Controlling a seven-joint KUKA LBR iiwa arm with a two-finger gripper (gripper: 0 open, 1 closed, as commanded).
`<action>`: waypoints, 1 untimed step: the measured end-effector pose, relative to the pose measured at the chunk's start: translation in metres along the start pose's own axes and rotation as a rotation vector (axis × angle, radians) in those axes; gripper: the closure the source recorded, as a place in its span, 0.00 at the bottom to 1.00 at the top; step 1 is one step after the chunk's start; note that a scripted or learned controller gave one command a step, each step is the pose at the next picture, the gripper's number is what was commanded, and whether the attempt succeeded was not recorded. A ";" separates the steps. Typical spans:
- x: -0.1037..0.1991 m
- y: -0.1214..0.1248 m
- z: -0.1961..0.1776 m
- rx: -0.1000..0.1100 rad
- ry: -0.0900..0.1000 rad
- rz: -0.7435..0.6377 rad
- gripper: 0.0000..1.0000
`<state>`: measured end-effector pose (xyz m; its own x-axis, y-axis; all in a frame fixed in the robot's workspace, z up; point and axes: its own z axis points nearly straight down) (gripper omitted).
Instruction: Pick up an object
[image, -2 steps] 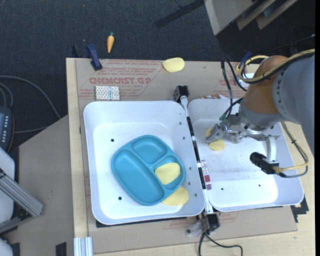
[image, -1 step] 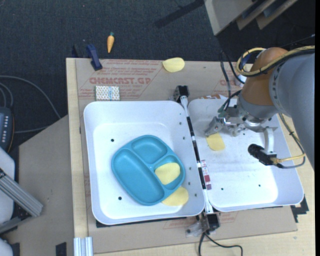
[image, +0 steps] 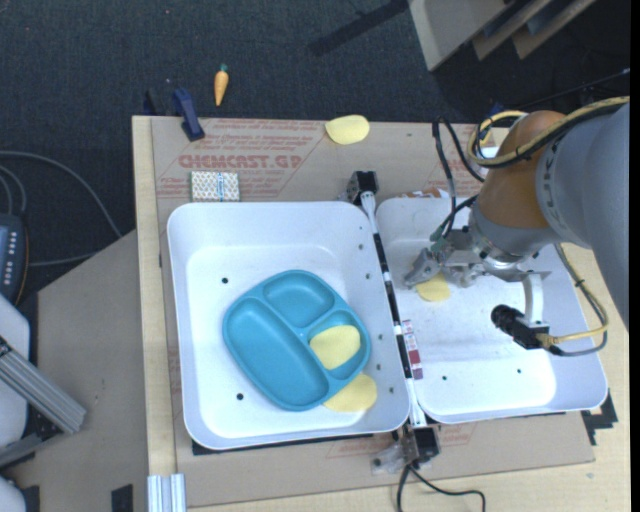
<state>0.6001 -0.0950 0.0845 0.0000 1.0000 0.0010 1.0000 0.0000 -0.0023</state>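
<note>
The tabletop (image: 160, 300) is a brownish board with red print along its upper edge. Two white bins sit right on it, the left bin (image: 200, 250) and right bin (image: 520, 390). A yellow piece (image: 347, 129) and a small patterned packet (image: 215, 185) lie up top.

Smooth white plastic bins (image: 200, 330), glossy blue plastic divided plate (image: 270, 345), matt brown cardboard base (image: 260, 150) (printed red), dark carpet (image: 70, 80)

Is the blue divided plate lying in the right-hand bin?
No, the blue plate lies in the left bin, with one yellow piece resting in one of its compartments.
</note>
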 end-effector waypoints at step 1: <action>0.000 0.000 -0.010 -0.001 0.000 0.000 1.00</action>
<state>0.6006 -0.0948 0.0945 0.0002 1.0000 0.0012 1.0000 -0.0002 -0.0009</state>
